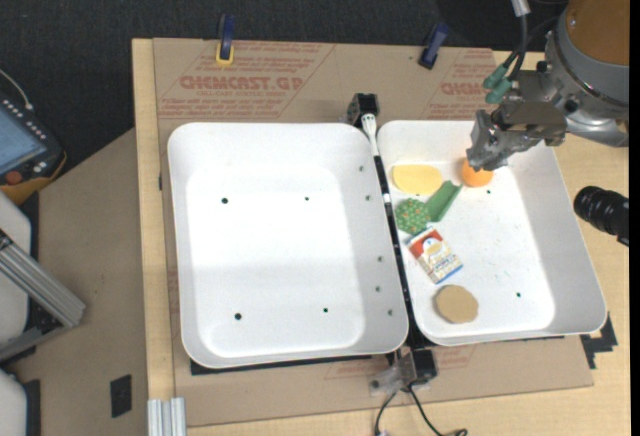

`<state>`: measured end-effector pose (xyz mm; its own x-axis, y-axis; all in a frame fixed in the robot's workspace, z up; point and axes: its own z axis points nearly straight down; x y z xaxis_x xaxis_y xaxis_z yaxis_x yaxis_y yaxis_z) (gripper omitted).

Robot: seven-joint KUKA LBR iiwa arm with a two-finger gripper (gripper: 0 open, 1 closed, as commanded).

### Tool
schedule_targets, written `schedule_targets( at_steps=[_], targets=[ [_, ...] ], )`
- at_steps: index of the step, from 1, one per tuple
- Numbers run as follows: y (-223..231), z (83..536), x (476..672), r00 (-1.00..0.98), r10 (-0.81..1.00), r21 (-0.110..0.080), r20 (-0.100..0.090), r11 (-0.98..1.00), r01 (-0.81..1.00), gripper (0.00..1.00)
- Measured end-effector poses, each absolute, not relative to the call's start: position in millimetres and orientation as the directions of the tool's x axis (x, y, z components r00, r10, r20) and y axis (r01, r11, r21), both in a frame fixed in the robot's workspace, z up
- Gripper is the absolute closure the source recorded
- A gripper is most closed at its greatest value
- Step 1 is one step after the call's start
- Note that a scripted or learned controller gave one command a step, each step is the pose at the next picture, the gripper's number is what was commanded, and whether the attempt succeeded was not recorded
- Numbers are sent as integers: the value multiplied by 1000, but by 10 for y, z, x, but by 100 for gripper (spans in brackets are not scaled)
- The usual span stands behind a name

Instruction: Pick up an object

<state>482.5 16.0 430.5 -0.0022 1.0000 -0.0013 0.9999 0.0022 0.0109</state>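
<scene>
The right bin [560, 264] holds a small orange object [479, 175], a yellow oval piece [415, 176], a green object [424, 209], a small white and red packet [436, 256] and a tan round disc [456, 304]. My gripper [487, 156] hangs over the far part of the right bin, directly at the orange object, which lies partly under its tip. Whether anything sits between the fingertips is hidden.
The left bin [190, 224] stands beside the right one, with a black divider strip [385, 214] between them. Blue clamps [226, 39] hold the cardboard base at the back edge. The yellow and green pieces lie close to the left of the gripper.
</scene>
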Motion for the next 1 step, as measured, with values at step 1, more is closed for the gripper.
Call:
schedule_targets(
  at_steps=[1],
  targets=[
    [174, 3366, 5169, 1, 1000, -9, -1, -1, 1000, 100]
  ],
)
